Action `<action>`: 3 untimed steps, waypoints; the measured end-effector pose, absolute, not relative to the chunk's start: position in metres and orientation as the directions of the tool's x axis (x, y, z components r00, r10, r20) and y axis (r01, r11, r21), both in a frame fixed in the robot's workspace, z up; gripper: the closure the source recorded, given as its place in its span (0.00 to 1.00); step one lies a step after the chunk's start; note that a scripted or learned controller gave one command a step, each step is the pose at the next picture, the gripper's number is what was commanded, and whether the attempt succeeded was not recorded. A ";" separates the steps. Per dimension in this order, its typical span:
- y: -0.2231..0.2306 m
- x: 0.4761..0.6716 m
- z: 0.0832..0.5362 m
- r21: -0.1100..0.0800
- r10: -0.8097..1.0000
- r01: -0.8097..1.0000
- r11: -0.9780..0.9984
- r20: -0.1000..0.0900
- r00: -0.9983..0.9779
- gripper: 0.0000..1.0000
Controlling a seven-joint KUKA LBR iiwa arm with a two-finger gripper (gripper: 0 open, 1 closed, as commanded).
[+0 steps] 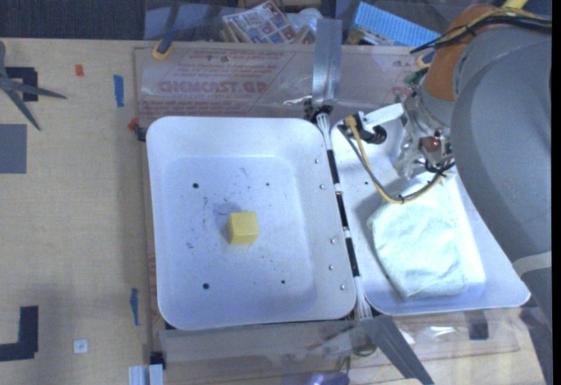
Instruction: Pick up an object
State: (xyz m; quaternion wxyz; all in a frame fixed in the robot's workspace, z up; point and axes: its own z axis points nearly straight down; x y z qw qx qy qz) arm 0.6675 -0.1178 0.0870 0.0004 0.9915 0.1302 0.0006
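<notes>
While the yellow block (244,227) sits alone near the middle of the left bin (175,155), the end effector (427,155) hangs over the right bin (500,282) beside a crumpled white cloth (419,250), its grip impossible to tell.

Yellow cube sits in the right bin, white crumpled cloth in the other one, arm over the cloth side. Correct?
Not quite. The camera view shows the small yellow cube in the left white bin, not the right one. The white crumpled cloth lies in the right white bin, and the grey arm is over that side.
</notes>
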 end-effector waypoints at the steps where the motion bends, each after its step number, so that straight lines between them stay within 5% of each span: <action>1: -0.158 0.636 0.087 0.000 0.299 0.299 -0.954 -0.002 0.954 1.00; 2: -0.194 0.597 0.216 -0.002 0.396 0.396 -0.918 -0.003 0.918 1.00; 3: -0.173 0.569 0.090 0.002 0.196 0.196 -0.981 0.006 0.981 1.00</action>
